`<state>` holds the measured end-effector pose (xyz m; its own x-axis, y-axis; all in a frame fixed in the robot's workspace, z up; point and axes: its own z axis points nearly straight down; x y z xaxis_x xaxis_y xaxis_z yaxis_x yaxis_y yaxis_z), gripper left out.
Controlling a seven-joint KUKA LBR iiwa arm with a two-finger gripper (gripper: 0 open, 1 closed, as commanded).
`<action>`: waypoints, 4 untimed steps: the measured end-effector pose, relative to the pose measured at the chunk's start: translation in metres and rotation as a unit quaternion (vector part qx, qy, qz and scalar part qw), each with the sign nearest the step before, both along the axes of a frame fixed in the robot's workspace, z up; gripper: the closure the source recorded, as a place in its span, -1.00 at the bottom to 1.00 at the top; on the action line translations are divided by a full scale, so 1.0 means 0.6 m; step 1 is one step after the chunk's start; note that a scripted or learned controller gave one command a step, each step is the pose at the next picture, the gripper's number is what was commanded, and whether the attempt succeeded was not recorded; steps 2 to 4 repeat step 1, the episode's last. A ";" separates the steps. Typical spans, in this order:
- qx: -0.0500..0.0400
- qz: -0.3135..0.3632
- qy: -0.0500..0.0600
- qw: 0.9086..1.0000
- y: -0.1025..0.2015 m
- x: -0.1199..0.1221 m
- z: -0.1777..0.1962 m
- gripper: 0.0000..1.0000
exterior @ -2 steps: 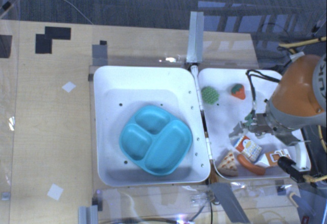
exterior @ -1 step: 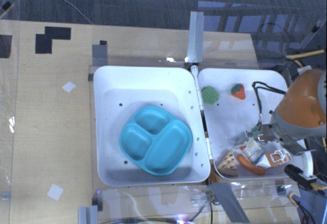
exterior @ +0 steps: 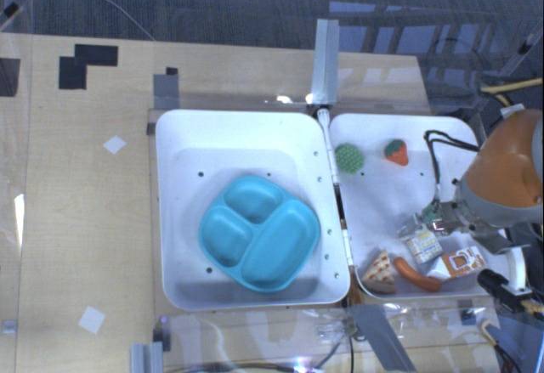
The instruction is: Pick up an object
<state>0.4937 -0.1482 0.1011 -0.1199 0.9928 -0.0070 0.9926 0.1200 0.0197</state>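
The right bin (exterior: 382, 193) holds several small objects. A green ball (exterior: 348, 158) and a red-orange strawberry toy (exterior: 395, 152) lie near its far edge. At the near edge lie a tan shell-like piece (exterior: 380, 268), an orange-red sausage (exterior: 416, 275), a small pale carton (exterior: 422, 245) and an orange-and-white packet (exterior: 464, 261). My gripper (exterior: 432, 223) reaches in from the right and sits low, just above and touching or nearly touching the pale carton's far side. The arm's orange band (exterior: 510, 163) hides part of the bin's right side.
The left bin (exterior: 183, 193) holds a blue divided plate (exterior: 259, 231). A raised rim (exterior: 333, 193) separates the two bins. A black cable (exterior: 438, 150) loops above the right bin near the arm.
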 end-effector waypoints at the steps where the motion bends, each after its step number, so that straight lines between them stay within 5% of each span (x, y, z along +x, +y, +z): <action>1: 0.004 -0.137 0.008 0.991 0.168 0.044 0.140 1.00; 4: 0.004 -0.137 0.008 0.991 0.168 0.044 0.140 1.00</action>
